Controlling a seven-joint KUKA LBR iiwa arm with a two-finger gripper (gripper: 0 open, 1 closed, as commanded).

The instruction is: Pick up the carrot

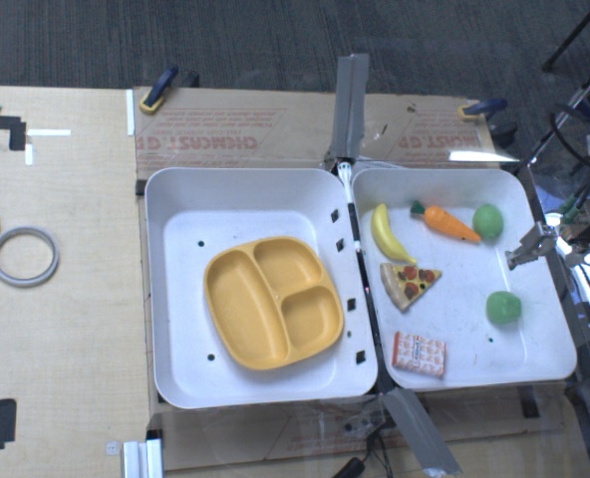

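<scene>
The carrot (447,223) is orange with a dark green top. It lies flat at the back of the right bin (474,371), with the leafy end pointing left and the tip pointing right. A yellow banana (388,233) lies just to its left, and a green ball (488,220) sits close to its tip. Nothing covers the carrot.
The right bin also holds a pizza slice (409,284), a second green ball (503,307) and a red-and-white packet (419,354). A grey metal piece (530,248) juts in over its right rim. A yellow divided plate (273,301) sits in the left bin (175,217). A tape roll (22,256) lies on the bench.
</scene>
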